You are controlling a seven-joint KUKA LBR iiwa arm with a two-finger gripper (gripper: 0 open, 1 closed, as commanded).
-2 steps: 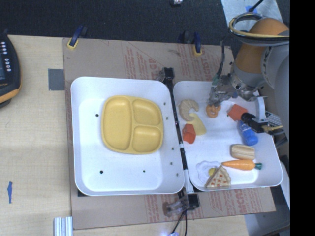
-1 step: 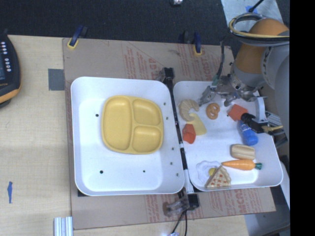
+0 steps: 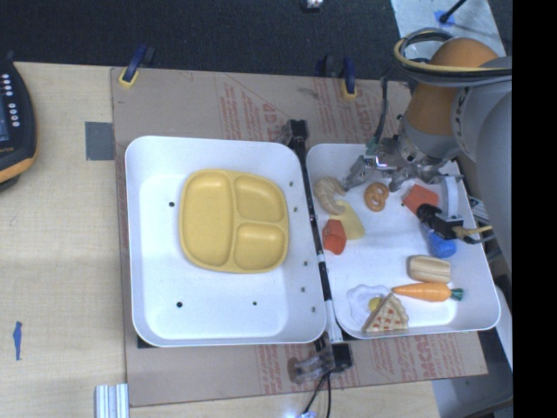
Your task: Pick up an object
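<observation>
Tool (image 3: 377, 169) hangs low over right bin (image 3: 487, 320) far end, fingers spread wide, nothing betw. them. Pretzel (image 3: 376, 197) just below. Approach step, I'd judge; next needs descent & closing on it.

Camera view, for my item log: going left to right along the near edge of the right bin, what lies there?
Fried egg → sandwich wedge → carrot.

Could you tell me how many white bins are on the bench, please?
2: the left bin holds a yellow divided plate; the right bin holds toy foods. Nothing suggests a hidden third.
</observation>
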